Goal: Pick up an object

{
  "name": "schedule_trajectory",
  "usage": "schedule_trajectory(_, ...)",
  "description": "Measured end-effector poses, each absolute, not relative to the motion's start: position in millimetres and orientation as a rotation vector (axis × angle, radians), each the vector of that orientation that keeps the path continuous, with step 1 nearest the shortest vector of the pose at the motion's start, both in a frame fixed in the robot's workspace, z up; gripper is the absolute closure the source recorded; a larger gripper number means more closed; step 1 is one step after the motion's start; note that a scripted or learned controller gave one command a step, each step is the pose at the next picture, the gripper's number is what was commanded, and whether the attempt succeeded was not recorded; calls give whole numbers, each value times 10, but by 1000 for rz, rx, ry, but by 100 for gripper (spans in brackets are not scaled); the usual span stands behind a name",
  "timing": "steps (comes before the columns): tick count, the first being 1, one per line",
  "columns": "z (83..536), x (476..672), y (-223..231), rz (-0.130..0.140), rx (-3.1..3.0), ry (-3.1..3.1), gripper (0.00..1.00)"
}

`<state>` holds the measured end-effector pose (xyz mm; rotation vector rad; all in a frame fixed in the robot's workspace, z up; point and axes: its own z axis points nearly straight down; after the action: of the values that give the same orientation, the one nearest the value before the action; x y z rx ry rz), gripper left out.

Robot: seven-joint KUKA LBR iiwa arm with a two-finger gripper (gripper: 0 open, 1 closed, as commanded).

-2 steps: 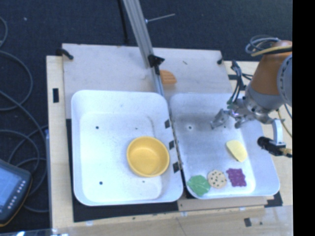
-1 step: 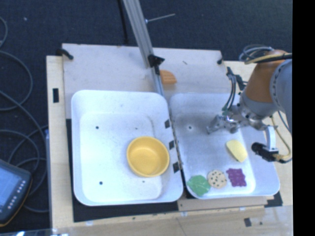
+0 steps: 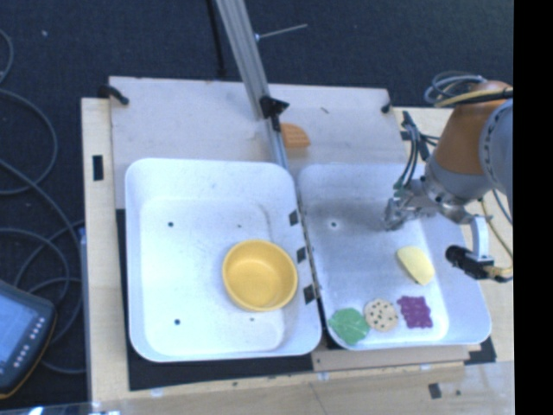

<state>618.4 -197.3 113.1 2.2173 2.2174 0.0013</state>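
My gripper hangs over the upper right part of the right bin, with nothing visible between its fingers. A pale yellow wedge-shaped object lies a little below and right of it. Along the bin's front edge sit a green round piece, a cookie and a purple square piece. A yellow bowl stands in the left bin, near the divider.
A slanted metal pole crosses the back of the bench, ending by the bins' shared edge. An orange object lies on the bench behind the bins. Cables and a screen corner lie on the floor at left.
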Motion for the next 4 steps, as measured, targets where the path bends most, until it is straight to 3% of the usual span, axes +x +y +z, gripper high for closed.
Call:
schedule_trajectory(2,2267,6184,-2104,4,2218,2215,100)
schedule_trajectory(3,2481,6195,-2112,3,2215,2222,100)
schedule_trajectory(4,2389,6082,-1603,0,2215,2227,100)
